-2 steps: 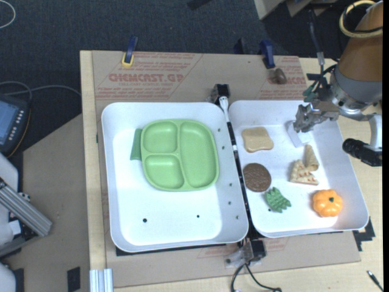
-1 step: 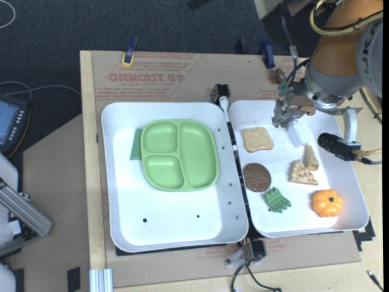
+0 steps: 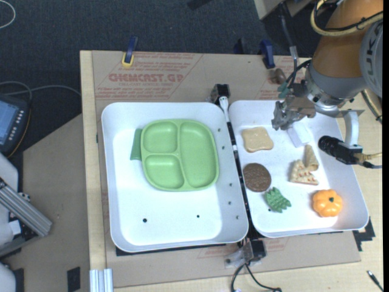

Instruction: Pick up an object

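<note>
2 shallow white bins sit side by side on the bench, the left bin (image 3: 121, 218) and the right bin (image 3: 352, 215) touching along a dark seam at the middle. The left bin holds a pale green divided plate (image 3: 180, 154) with 3 compartments, lying flat in the upper half of the bin, and a darker green flat piece (image 3: 135, 145) pokes out from under its left edge. The right bin holds 5 small toy foods: a tan slice of bread (image 3: 257, 139) near the upper left, a round brown patty (image 3: 257, 177) just below it, a green leafy piece (image 3: 278, 200) lower still and slightly to the right, a tan pizza-like wedge (image 3: 306, 168) toward the right side, and an orange pumpkin (image 3: 327, 203) near the lower right corner. All 5 lie apart from one another on the bin floor. The arm (image 3: 343, 38) reaches in from the right (its orange band shows above the grey wrist), and the gripper (image 3: 284, 119) hangs over the upper part of the right bin, to the right of the bread and above the wedge. A pale strip just below and right of the gripper may be part of the tool or a loose scrap; the view is too coarse to settle it. The gripper's lower end is a dark cluster here, so I cannot tell how the jaws stand, and no object appears to be lifted off the bin floor.
</note>
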You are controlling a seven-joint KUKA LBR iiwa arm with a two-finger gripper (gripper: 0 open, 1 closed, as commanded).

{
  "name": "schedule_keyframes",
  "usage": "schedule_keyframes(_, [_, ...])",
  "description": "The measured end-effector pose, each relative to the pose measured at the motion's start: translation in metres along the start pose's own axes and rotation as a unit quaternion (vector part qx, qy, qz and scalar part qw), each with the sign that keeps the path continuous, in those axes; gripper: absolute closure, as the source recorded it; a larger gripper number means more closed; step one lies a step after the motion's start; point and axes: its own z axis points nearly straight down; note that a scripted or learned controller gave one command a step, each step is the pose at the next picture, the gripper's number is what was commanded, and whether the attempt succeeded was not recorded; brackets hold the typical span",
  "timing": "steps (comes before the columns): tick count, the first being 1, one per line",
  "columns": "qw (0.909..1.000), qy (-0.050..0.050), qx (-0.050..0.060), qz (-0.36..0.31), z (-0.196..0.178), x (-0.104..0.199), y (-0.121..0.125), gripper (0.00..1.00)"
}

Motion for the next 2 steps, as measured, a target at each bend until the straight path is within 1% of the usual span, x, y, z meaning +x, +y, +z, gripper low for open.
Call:
schedule_keyframes(1, [1.0,-0.001,-0.001,0.002,0.0135,-0.0129,0.0106,1.0])
schedule_keyframes(2, [1.0,-0.001,-0.002,0.0,0.0039,-0.0052,0.0135,1.0])
